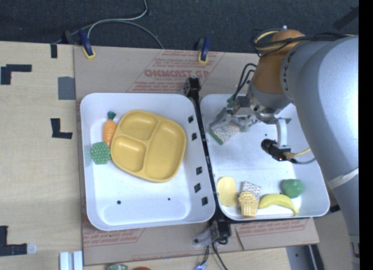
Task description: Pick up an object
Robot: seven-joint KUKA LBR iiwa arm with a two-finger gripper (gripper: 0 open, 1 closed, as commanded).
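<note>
over right bin [309, 202] | gripper [228, 124] | flat grey-green packet [224, 131] at fingertips

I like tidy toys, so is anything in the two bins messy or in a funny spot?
Mostly tidy. In the left bin, the yellow divided plate sits crooked, turned at an angle to the bin's walls, with the toy carrot and the green bumpy toy squeezed against its left edge. The banana and the other toys huddle along the right bin's near wall.
</note>
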